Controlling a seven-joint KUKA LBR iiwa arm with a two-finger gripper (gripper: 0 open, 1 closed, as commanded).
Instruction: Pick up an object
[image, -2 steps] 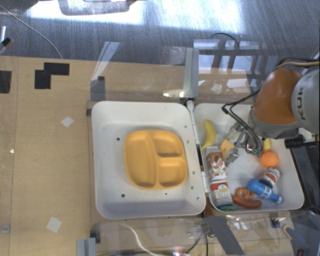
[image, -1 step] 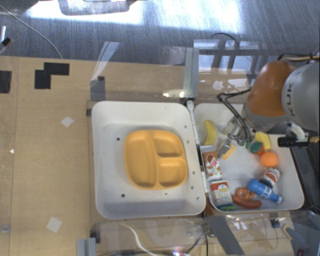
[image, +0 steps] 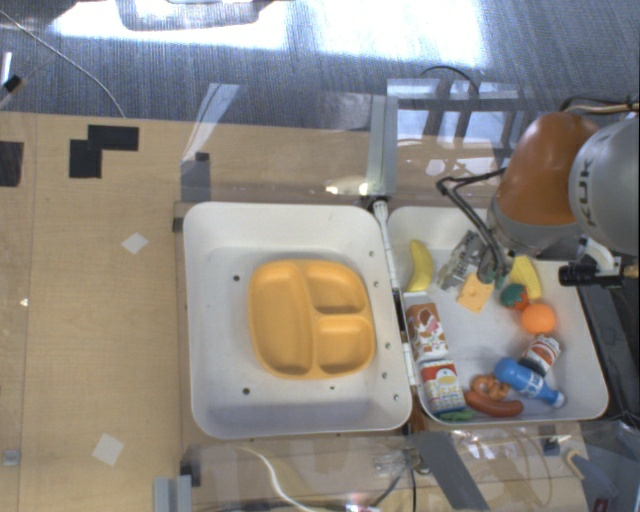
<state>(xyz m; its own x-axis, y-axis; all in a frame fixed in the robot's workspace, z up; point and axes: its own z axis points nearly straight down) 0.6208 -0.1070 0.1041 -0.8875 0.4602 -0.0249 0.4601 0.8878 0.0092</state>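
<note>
Camera view: arm enters from right.
End effector (image: 462, 268): low in right bin (image: 597, 385), beside cheese wedge (image: 476, 294); finger state cannot be told.
Banana (image: 421, 266): just left, untouched.
Left bin (image: 215, 300): yellow divided tray (image: 310, 318).

Two white bins (image: 200, 330); one yellow divided plate (image: 310, 318); two bananas (image: 421, 266); one cheese wedge (image: 476, 294); one orange (image: 538, 318); one sausage (image: 492, 404); one blue bottle (image: 525, 382); one carton (image: 428, 342)
</note>
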